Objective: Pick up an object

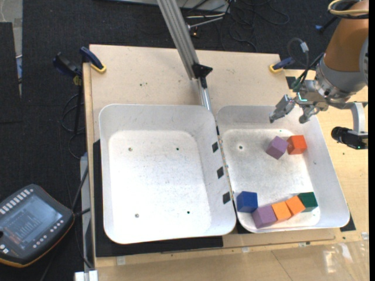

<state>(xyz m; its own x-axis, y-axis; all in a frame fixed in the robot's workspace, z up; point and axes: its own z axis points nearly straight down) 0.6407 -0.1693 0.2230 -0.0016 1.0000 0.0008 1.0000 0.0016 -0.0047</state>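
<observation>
In the right bin [328,174], six blocks [276,147] (gripper [291,113] above, fingers apart, holding nothing).

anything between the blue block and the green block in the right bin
Yes: a purple block and an orange block sit in a row between the blue block and green block.

The desk [152,69] looks like pale, matt board, lightly speckled. Both bins [111,157] look like smooth white plastic with a faint sheen and dark flecks. The blocks [276,147] appear matt and foam-like. The slanted pole [176,25] is brushed grey metal.
</observation>
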